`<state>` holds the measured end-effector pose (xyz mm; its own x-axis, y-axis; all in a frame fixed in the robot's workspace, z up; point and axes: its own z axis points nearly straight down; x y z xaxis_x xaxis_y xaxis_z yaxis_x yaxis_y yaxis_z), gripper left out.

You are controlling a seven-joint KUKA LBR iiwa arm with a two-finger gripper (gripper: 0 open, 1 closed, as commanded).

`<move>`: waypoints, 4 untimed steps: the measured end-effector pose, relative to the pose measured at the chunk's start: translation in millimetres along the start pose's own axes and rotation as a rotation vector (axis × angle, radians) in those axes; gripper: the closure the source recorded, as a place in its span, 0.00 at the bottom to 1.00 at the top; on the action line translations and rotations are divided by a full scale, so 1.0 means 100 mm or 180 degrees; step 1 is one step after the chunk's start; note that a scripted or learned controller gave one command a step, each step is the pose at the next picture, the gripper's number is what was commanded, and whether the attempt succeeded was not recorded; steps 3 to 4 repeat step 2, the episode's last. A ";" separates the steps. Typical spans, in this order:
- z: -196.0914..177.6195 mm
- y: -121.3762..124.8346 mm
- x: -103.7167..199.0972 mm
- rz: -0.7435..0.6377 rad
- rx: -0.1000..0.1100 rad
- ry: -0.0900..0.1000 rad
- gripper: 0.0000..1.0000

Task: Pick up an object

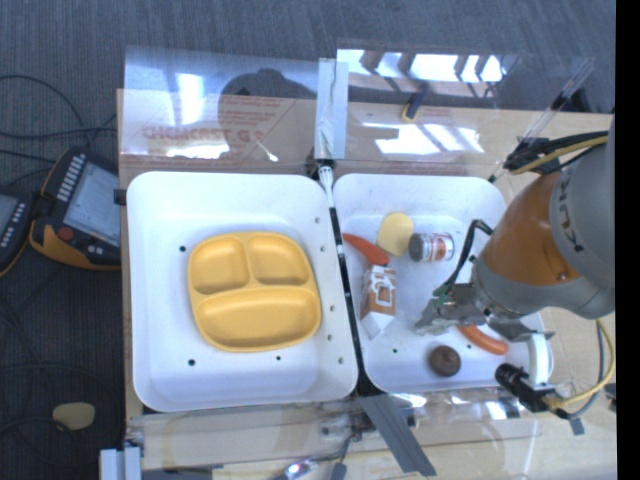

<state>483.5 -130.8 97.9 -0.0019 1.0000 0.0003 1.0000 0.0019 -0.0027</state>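
A yellow three-compartment plastic tray (254,290) lies in the left white bin (150,368). In the right white bin (480,193), a small can (431,247) lies right of a yellow ball (396,232), a round brown object (445,360) nearest.

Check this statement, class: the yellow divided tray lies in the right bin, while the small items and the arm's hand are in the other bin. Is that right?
One detail is wrong. The camera view shows the tray in the left bin, not the right. The rest stands: the can, the carrot and other small items lie in the right bin, where the hand is.
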 end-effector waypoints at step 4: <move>0.07 0.05 0.02 0.0010 -0.0057 -0.0029 1.00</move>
